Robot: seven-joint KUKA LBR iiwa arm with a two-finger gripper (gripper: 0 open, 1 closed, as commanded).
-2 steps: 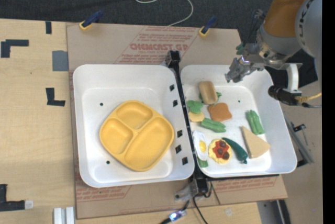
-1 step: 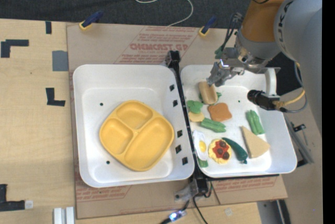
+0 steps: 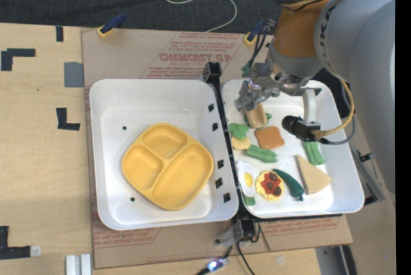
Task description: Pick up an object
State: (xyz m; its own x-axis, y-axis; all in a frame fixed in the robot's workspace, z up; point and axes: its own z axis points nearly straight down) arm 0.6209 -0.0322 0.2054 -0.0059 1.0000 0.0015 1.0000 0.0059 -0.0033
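- The grey arm's gripper (image 3: 255,102) hangs over the upper left part of the right-hand shallow white bin (image 3: 340,203), right of frame centre.
- Its jaws sit just above a small tan cylinder-shaped toy (image 3: 256,117); whether they are parted or closed cannot be told.
- The round yellow divided plastic plate (image 3: 168,166) lies in the left bin (image 3: 103,113).

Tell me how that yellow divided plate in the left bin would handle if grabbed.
The yellow divided plate looks like stiff moulded plastic, so probably rigid and light. It is wide and flat, unlikely to roll, but its smooth, shallow rim may slip from a narrow gripper.
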